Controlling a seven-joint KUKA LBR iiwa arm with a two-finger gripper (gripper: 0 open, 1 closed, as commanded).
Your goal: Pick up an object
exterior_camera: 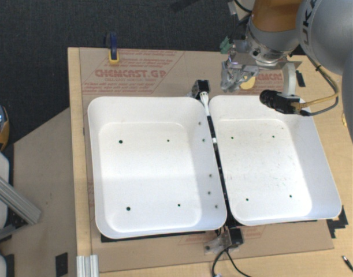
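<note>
Gripper (pixel 237 81) holds a small yellowish object (pixel 247 82) above the right bin (pixel 315 172) far rim (fingers closed on it); lift appears done.

Arm (pixel 303 10) cut off at top

Two shallow white plastic bins, left (pixel 107 172) and right (pixel 315 172), each dotted with small dark spots. Tan board (pixel 159 68) printed with red lettering. Grey arm (pixel 332 22) banded orange. Blue-and-yellow clamp (pixel 112 47), far left.

board (pixel 136 68) — red print "CHEMCAST GP" | arm (pixel 332 22) — dark letters, partly cut off, unreadable
</note>
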